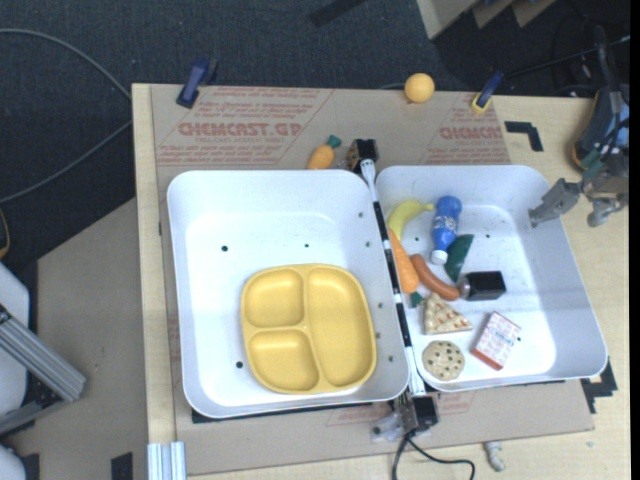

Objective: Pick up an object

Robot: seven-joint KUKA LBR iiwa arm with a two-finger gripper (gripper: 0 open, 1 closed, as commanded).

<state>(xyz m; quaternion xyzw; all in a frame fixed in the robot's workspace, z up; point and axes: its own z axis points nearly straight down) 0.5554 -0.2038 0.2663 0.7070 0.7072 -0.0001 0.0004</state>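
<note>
The right bin [570,298] holds several small items: a yellow banana [408,213], a blue bottle [445,223], a carrot [400,258], a sausage [436,277], a black block [483,285], a pizza slice [443,318], a cookie [442,360] and a red-and-white packet [497,340]. My gripper [578,206] hovers over that bin's far right rim, well right of the items. It is open, one grey finger [553,202] pointing into the bin, with nothing between the fingers.
A yellow divided plate [308,326] lies in the left bin [200,268]. On the bench behind the bins sit an orange ball [420,88] and a small orange toy [322,155]. Blue clamps [194,82] grip the back edge.
</note>
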